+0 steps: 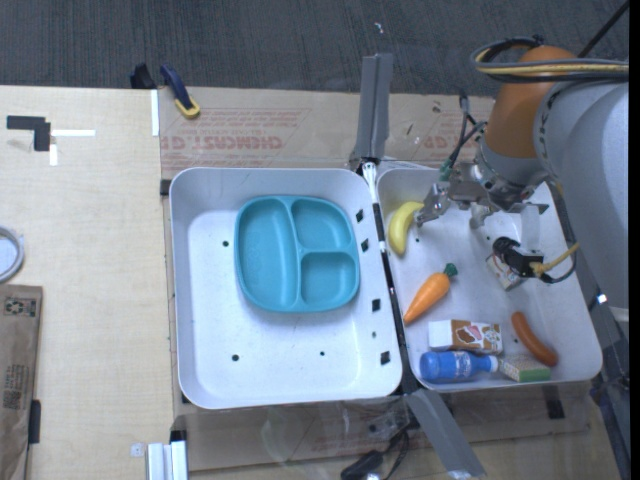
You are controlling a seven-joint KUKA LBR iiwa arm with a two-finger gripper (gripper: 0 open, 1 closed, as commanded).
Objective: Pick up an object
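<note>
White right bin (575,313) — hand (452,208) beside banana (401,226).

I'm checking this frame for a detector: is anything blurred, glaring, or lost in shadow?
In the camera view, focus is fairly even: the blue plate, carrot and banana have clear edges. The right white bin is bright but not washed out; the left white bin shows soft shading along its walls. The arm, closest to the lens, looks soft and oversized.
</note>
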